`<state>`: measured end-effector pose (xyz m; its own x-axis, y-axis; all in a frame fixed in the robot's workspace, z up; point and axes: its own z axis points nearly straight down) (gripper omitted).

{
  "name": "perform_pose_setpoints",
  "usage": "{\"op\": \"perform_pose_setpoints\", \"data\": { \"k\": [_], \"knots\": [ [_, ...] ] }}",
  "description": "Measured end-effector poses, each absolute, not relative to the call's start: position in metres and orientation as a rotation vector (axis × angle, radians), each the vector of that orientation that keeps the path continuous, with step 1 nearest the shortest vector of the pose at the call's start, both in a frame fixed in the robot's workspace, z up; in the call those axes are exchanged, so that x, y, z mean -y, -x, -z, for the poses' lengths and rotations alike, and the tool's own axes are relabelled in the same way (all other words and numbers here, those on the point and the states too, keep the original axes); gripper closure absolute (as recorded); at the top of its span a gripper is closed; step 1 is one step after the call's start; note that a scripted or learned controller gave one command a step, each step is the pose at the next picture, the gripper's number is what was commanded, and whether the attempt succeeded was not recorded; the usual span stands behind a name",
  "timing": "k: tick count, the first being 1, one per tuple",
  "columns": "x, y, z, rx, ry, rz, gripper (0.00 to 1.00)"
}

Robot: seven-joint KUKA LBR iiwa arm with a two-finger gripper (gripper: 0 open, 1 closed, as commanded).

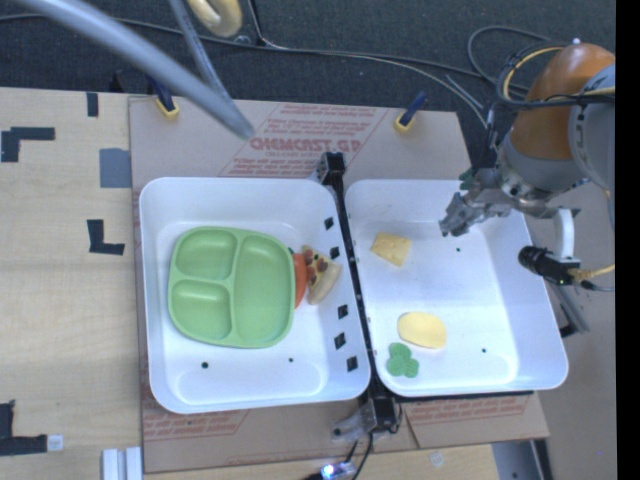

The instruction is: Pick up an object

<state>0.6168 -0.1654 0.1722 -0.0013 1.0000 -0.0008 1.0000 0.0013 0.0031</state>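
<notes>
Three small things lie in the right bin (520, 363): a pale yellow wedge that looks like toy cheese (391, 249) near the far left, a rounded yellow piece (422, 330) lower down, and a little green leafy piece (402, 362) just beside it. The gripper (454, 224) hangs over the far part of this bin, to the right of the wedge and clear of it, with nothing between its fingers; whether they stand apart or together I cannot tell from here.

The left bin (160, 368) holds a green divided plate (232, 286) with an orange and tan toy (312, 273) tucked against its right edge.

My worry is that the pieces are low and smooth, so a descent slightly off centre could nudge the wedge aside or close on bare plastic. The yellow piece and the green one sit so close that a grab there might catch both or neither.

Red lettering on the cardboard sheet (300, 138) under the bins is printed upside down; I cannot read it with any confidence
</notes>
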Motion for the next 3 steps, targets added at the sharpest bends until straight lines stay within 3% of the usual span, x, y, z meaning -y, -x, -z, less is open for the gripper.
{"op": "perform_pose_setpoints", "data": {
  "k": [2, 3],
  "knots": [
    [0.160, -0.620, -0.288, -2.220, -2.217, -0.003, 1.00],
    [0.108, -0.617, -0.287, -2.227, -2.216, 0.000, 1.00]
  ]
}}
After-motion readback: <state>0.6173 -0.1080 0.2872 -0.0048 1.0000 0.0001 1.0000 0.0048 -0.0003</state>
